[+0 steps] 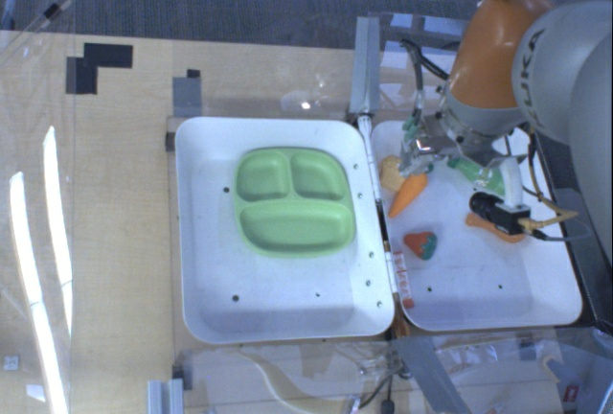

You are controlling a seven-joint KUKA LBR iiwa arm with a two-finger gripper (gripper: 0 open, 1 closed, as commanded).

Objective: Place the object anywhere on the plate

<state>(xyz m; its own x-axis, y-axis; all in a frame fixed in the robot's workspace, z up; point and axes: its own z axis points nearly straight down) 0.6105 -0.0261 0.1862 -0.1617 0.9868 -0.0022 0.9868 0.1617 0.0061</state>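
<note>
Currently, in the camera view, the table carries two shallow white bins side by side. The left bin holds a green plate with three compartments, lying flat near the bin's middle. The right bin holds the carrot, which lies tilted near the bin's left wall, well apart from the plate. A pale yellow item is just beside the carrot's upper end. A red and green item lies below the carrot, apart from it. A green item lies near the arm.

The arm reaches in from the right. The claw is over the right bin, at the carrot's upper end. Whether the claw is spread or pressed together cannot be told, nor whether it touches the carrot.
</note>
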